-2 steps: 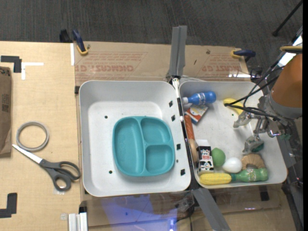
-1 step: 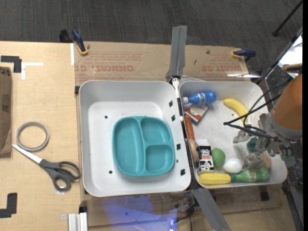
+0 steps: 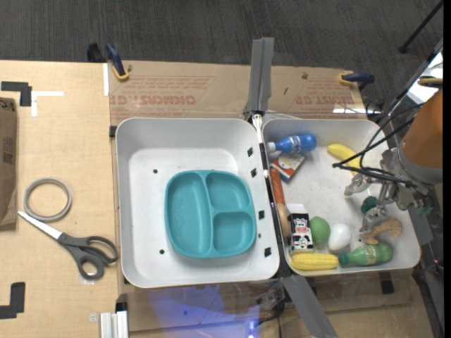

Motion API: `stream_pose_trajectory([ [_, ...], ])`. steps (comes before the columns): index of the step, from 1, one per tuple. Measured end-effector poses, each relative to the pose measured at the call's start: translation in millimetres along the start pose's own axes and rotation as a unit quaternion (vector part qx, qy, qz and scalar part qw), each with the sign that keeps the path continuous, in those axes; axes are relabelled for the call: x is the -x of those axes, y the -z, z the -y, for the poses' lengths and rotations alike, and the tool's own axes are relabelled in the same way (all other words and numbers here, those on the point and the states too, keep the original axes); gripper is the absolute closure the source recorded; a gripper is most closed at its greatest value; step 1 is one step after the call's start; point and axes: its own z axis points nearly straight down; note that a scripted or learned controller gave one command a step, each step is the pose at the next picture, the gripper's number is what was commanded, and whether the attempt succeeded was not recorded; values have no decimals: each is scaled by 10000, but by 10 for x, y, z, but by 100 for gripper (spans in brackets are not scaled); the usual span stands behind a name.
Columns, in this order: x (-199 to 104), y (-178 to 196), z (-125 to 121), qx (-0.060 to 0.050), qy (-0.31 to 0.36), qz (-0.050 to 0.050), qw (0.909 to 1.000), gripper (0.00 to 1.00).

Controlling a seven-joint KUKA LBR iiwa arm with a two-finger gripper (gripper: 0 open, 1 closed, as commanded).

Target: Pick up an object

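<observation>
Arm: the grey arm with the orange band (image 3: 431,136) reaches in from the right, over the right-hand shallow white bin (image 3: 310,182).
Gripper: the metal two-finger gripper (image 3: 371,203) hangs low over the bin's right side, among black cables; whether it is wide, narrow or holding anything, I cannot tell.
Nearest object: a dark teal rounded piece (image 3: 369,204) lies right at the gripper; beside it sits a tan, lumpy toy (image 3: 384,225). Both are small and partly hidden.
Other candidates: a white egg-like ball (image 3: 340,236), a green round fruit (image 3: 319,229), a green bottle-shaped toy (image 3: 366,255), a yellow plastic corn cob (image 3: 314,261), a yellow banana (image 3: 341,151), a blue bottle (image 3: 294,144).
Crowding: the objects in the bin's near right corner touch or nearly touch one another.
Doing it well: I judge the descent should centre on one piece, so that the neighbours are not nudged or pinched along with it; then close fully before lifting straight up.
Risk: rounded, smooth shapes probably squirt out of a shallow pinch.
Left bin: holds a teal divided plate (image 3: 210,213), apart from the action.
</observation>
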Motion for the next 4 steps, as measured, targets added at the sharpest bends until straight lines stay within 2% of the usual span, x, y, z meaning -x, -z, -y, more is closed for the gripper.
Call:
stream_pose_trajectory([
  [1,-406,44,-154,-22,-708,79,9975,0],
  [2,-482,89,-465,-57,-658,180,9977,0],
  [3,626,1,-623,8,-402,5,9992,0],
  [4,-38,-1,-270,3,-1234,-10,9924,0],
])
